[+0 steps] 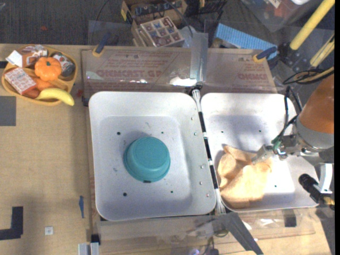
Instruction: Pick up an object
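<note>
While a round teal plastic bowl (147, 159) sits upside down in the left white bin (101, 116), the gripper (264, 154) touches the crumpled tan cloth (241, 177) in the right white bin (239, 108), apparently reaching to grasp; next it must pinch and lift.
</note>
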`<state>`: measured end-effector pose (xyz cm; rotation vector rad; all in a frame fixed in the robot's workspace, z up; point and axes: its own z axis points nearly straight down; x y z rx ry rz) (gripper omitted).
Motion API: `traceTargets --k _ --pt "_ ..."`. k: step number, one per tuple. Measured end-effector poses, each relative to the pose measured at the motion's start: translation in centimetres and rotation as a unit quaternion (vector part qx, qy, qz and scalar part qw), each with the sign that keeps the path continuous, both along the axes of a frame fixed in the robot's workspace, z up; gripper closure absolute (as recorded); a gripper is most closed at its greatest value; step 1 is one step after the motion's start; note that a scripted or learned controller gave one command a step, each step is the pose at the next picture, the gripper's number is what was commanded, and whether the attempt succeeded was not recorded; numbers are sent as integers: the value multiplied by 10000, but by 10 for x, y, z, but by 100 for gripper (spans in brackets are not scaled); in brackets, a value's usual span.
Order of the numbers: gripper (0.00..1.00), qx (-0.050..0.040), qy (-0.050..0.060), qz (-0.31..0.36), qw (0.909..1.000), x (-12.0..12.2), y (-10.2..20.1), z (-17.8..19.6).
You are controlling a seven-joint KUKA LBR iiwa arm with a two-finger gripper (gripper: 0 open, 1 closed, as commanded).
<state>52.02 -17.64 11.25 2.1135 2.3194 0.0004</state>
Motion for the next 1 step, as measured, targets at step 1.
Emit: traceTargets --k 1 --pt "0 -4 -25 645 9979 3 20 -23"
